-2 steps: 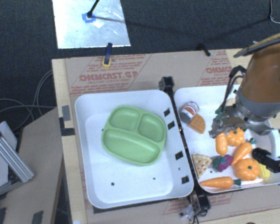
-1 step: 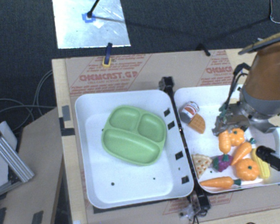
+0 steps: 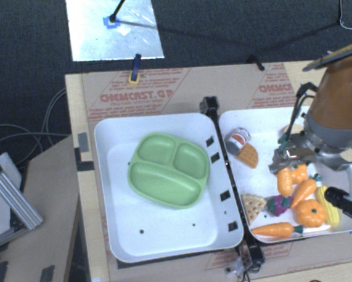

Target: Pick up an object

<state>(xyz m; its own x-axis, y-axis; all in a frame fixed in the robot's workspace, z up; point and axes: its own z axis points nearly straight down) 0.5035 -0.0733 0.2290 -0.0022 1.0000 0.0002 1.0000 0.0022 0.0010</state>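
Observation:
My gripper [image 3: 287, 155] hangs low over the right bin [image 3: 257, 120], just above a cluster of toy food. Directly below it lies an orange pepper [image 3: 285, 181], with a carrot [image 3: 304, 190] beside it. To the gripper's left rests an ice cream cone [image 3: 243, 147]. Near the bin's front are a pizza slice [image 3: 254, 205], purple grapes [image 3: 280, 205], a second carrot [image 3: 275, 229], an orange pumpkin [image 3: 311, 215] and a yellow corn cob [image 3: 328, 207]. Nothing is seen lifted off the bin floor.
The left bin [image 3: 126, 235] holds a green divided plate [image 3: 168, 169]. A black divider with clips [image 3: 223, 164] runs between the bins. The grey and orange arm [image 3: 343, 109] covers the right bin's far right part.

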